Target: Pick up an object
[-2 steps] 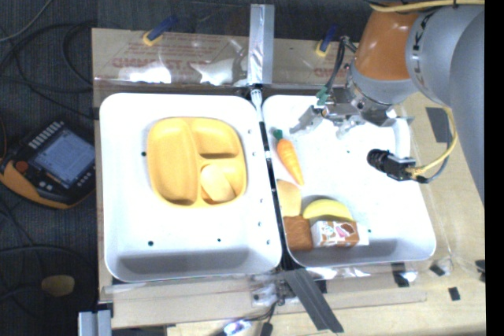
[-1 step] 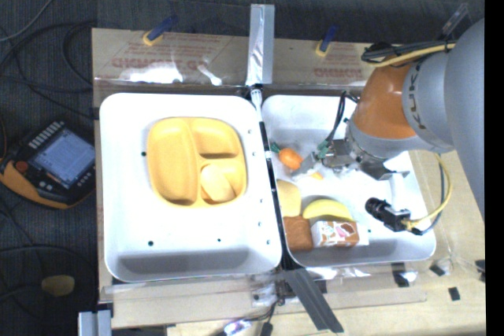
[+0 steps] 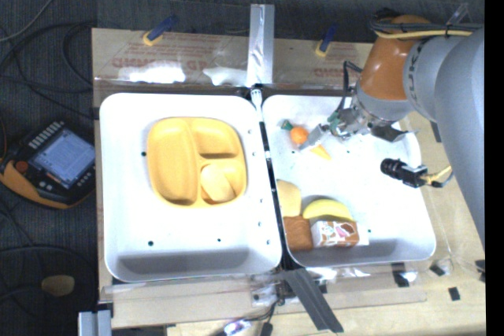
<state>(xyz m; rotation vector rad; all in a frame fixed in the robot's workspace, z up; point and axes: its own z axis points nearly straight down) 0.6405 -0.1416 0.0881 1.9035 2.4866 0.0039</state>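
Arm: grey with an orange band above the wrist, reaching in from the right over the upper right corner of the right bin point(image 3: 394, 228).

Gripper point(image 3: 329, 128): low over the upper part of the right bin, pointing left toward the bin's middle. From this slant one cannot tell whether it is open or closed, nor whether it has hold of anything.

Orange piece point(image 3: 298, 135): small, round and bright orange, with a speck of green at its upper left – much like a toy fruit or vegetable. It lies on the floor of the right bin near the upper left corner, just left of the gripper. Whether the two touch cannot be told.

Yellow wedge point(image 3: 320, 153): a small pale yellow scrap on the bin floor, just below the gripper and to the lower right of the orange piece.

Lower left of the right bin: a cluster close together – a pale rounded piece point(image 3: 288, 197) against the left wall, a yellow banana-shaped piece point(image 3: 327, 209) beside it, a brown block point(image 3: 298, 233) below, and a small printed packet point(image 3: 339, 233) to the right of the block.

Left bin point(image 3: 126, 236): holds a yellow divided tray point(image 3: 177, 161), lying flat, with a pale yellow round piece point(image 3: 218, 184) in its lower right compartment.
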